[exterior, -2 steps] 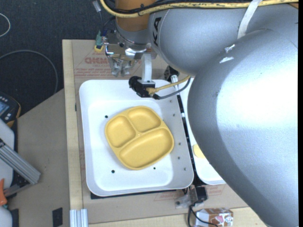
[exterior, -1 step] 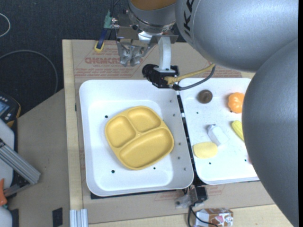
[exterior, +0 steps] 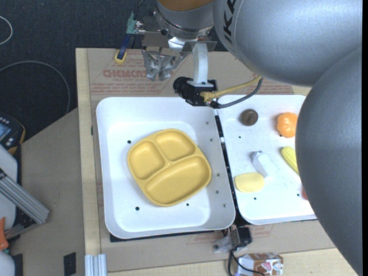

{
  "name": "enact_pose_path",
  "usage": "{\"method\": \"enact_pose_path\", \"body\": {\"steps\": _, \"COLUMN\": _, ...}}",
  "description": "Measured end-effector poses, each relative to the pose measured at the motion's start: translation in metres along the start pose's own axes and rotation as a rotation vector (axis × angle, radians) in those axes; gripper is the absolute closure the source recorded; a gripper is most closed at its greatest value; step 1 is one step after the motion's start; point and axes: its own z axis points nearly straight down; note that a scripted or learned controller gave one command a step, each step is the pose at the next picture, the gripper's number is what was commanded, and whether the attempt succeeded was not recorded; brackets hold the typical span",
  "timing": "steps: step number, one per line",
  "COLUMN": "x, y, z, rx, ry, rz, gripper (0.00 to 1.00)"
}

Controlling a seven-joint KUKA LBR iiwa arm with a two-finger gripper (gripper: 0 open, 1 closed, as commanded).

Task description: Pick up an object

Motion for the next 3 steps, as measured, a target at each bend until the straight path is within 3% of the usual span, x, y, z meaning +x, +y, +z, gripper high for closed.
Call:
{"method": "enact_pose_path", "body": {"steps": 1, "x": 0.001, "y": 0.0, "z": -0.01, "rx": -0.003, "ry": 0.0, "rz": -0.002, "gripper": 1.0}}
{"method": "enact_pose_path", "body": {"steps": 2, "x": -0.002, "y": 0.044, "z": 0.062, "rx": 0.009, "ry": -0.002, "rz": 0.006, "gripper": 1.0}}
{"method": "enact_pose_path", "body": {"steps": 3, "x": -0.001, "y": 0.043, "z": 0.046, "rx": 0.003, "ry": -0.001, "rz": 0.003, "gripper": 1.0}}
